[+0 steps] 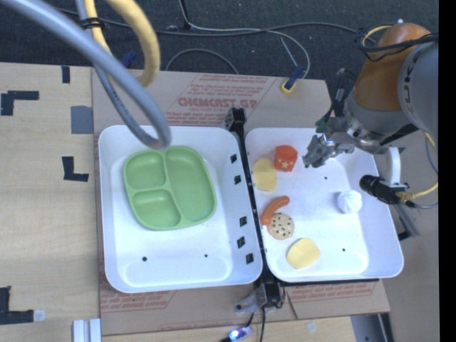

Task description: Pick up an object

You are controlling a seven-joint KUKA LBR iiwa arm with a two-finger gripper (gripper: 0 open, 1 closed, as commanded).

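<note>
On the table [43, 191], two white bins are seen side by side, with the claw [314, 155] hung over the right one

In the left bin [114, 262] a green divided plate [169, 187] is laid flat. In the right bin [377, 262], from left to right, are found a pale yellow piece [265, 175] by the dividing wall, a red block [286, 157] touching it, an orange sausage-like piece [274, 207], a round cookie [281, 226] just below it, a yellow lump [303, 253] near the front, and a small white object [348, 201] toward the right. The claw is placed just right of the red block, apart from it; nothing is seen between its fingers, and whether they are wide or narrow cannot be told
</note>
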